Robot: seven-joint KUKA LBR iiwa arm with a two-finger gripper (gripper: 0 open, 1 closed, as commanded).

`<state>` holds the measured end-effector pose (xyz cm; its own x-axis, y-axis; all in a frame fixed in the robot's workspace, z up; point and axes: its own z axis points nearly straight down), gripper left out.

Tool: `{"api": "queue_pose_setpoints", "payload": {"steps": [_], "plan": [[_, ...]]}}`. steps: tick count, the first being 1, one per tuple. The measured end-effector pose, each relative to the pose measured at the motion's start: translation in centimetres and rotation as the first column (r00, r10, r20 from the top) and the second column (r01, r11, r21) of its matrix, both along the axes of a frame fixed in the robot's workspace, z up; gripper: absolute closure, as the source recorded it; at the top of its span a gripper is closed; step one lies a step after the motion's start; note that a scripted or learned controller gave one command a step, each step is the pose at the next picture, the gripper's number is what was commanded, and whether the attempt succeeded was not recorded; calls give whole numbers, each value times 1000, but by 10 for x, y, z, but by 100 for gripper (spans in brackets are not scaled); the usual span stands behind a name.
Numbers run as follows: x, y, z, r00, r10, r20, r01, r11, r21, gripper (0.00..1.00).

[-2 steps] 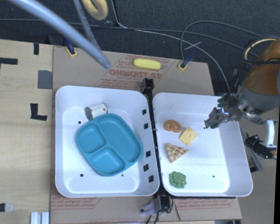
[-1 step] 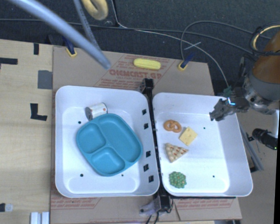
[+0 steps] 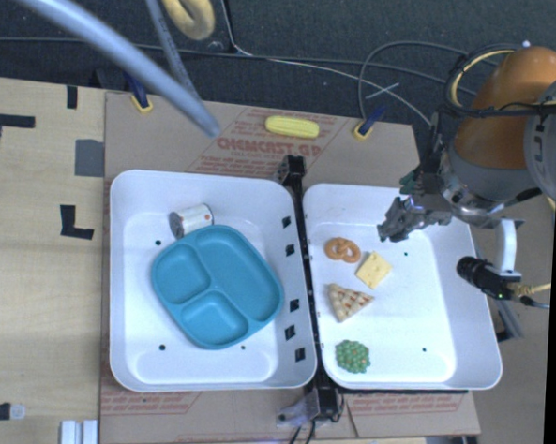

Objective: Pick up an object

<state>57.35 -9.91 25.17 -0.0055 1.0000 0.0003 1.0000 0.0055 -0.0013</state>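
1. Camera view gives you the left bin first: a blue divided plate lies in its middle, and a small white can lies on its side just beside the plate's upper left edge.
2. Beyond the bins, a yellow corn-like piece rests on the cardboard.
3. In the right bin you see four small food pieces near the left wall: a brown pretzel, a pale yellow cheese block just beside it, a pizza slice below, and a green bumpy clump lowest.
4. The gripper hangs over the bin's upper part, up and right of the pretzel, dark and blurred.
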Motion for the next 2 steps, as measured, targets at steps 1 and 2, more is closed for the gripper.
{"api": "queue_pose_setpoints", "payload": {"steps": [1, 2], "plan": [[-12, 41, -4, 1000, -3, -1, 3, 1000, -1, 100], [-24, 103, -14, 1000, 1, -2, -1, 1000, 1, 100]]}}
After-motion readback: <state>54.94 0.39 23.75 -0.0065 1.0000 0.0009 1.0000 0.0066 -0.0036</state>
